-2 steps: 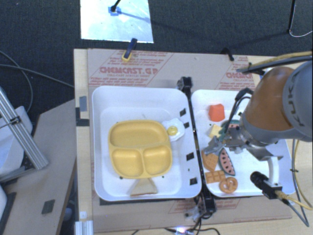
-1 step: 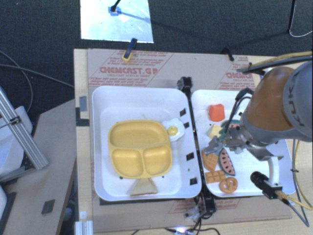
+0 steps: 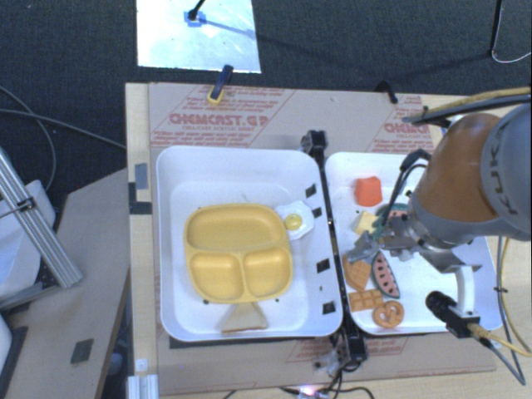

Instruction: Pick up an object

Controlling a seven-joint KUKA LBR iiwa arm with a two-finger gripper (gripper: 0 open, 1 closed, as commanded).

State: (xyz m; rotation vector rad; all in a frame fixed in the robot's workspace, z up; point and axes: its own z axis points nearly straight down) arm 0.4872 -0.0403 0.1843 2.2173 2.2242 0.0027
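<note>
I take the toy watermelon slice [image 3: 383,276] as the target: it lies in the right bin [image 3: 478,260], just beside a waffle piece [image 3: 357,274], with a pretzel [image 3: 387,312] near below. It looks light, stiff and smooth, probably slippery, so I'd pinch it across its narrow width. The hand [image 3: 368,243] hangs just above it; I cannot tell its state. An orange block [image 3: 368,191] sits further up. In the left bin [image 3: 179,181] lies a yellow divided plate [image 3: 238,250]
</note>
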